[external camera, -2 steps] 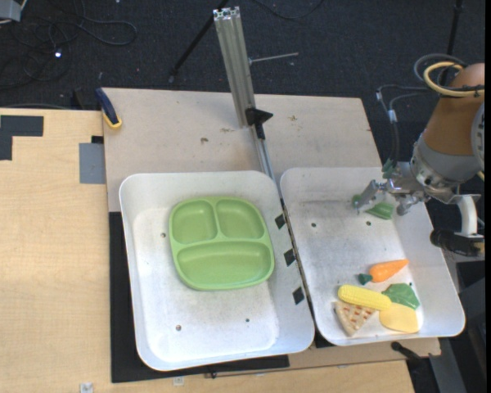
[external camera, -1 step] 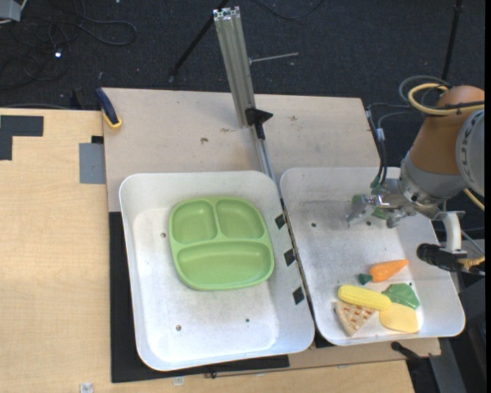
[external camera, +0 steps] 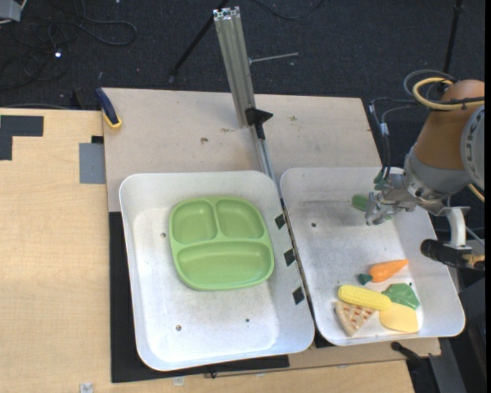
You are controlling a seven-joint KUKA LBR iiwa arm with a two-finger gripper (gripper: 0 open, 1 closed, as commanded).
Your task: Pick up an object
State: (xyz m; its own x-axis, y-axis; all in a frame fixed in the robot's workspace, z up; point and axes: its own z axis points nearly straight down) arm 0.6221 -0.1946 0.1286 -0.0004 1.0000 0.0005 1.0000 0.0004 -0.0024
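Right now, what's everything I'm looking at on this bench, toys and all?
Bins: 2, white, side by side; left bin, right bin.
Divided plate: 1, green, three compartments, in the left bin.
Toy carrot: 1, orange, right bin, near corner.
Toy corn cob: 1, yellow, right bin, below the carrot.
Wedge-shaped toy: 1, tan, under the corn.
Green toy: 1, right of the corn.
Yellow toy: 1, below the green one.
Metal post: 1, silver, behind the bins.
Arm: 1, grey and orange, from the right.
Gripper: 1, over the right bin's far part, apart from the toys.
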